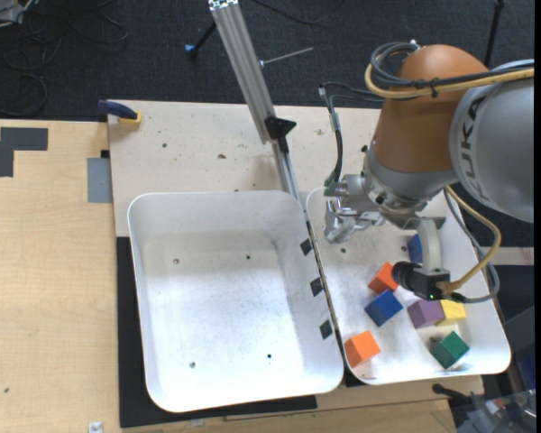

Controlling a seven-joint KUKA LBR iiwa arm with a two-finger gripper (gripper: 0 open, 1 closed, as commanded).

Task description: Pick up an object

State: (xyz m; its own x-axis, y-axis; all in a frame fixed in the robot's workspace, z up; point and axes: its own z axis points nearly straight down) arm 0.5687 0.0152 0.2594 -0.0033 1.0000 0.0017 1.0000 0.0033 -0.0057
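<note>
just claw over right bin, blocks nearby

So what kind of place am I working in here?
Most likely a robotics lab test cell, not a home or a factory line. Two shallow white bins sit on a plywood bench, small coloured cubes lie in the right bin, and loose cables run across the dark carpet behind.

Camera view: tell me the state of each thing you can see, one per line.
End effector: low over right bin, holding nothing visible.
Right bin: holds the blocks.
Orange block: loose, near the divider.
Blue block: loose.
Green block: loose, near the front rim.
</note>
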